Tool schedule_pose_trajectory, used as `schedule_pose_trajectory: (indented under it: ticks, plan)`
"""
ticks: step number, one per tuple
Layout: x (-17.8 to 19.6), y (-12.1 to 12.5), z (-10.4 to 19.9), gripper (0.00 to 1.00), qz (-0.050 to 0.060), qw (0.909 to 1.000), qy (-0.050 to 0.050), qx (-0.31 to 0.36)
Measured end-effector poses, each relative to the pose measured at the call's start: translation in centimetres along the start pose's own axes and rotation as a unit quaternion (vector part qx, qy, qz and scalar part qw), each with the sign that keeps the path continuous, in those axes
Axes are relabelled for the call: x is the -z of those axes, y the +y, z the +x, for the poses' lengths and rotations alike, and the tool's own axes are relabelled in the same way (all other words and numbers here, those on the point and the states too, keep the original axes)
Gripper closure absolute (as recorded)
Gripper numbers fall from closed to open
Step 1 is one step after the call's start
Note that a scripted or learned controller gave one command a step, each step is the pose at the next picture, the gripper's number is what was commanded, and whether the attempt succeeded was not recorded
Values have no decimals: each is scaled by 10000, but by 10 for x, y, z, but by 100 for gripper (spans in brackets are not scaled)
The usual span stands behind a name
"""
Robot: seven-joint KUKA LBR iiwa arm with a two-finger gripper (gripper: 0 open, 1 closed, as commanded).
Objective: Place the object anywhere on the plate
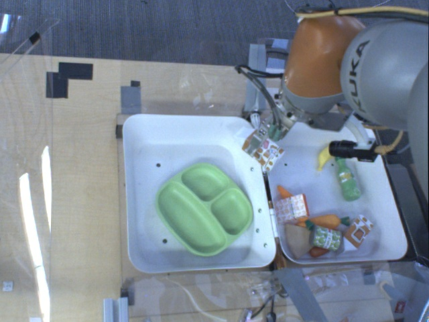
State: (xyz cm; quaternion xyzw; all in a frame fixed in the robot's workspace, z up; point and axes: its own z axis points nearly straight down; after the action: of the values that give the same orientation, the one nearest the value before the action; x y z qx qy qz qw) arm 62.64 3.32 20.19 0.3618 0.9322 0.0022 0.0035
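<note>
A small patterned carton [263,151] hangs over the back right corner of the left bin, by the wall between the two bins. My gripper [270,131] comes down from the right and is shut on the carton's top. The green plate [204,208], with three compartments, lies in the middle of the left bin [141,180], to the front left of the carton. Nothing lies on the plate.
The right bin [392,200] holds a green bottle [347,180], a yellow banana [324,158], a carrot [326,221] and several small cartons [291,208] near its front. The arm's grey and orange bulk hangs over that bin's back.
</note>
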Motion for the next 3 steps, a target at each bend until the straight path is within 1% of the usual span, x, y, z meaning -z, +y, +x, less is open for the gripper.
schedule_pose_trajectory:
  ticks: [1, 2, 3]
  plan:
    - [-16, -15, 75, 100, 10, 9989, 12, 468]
    - [5, -14, 60, 100, 9, 9978, 6, -661]
    - [-10, 10, 146, 100, 12, 9996, 16, 265]
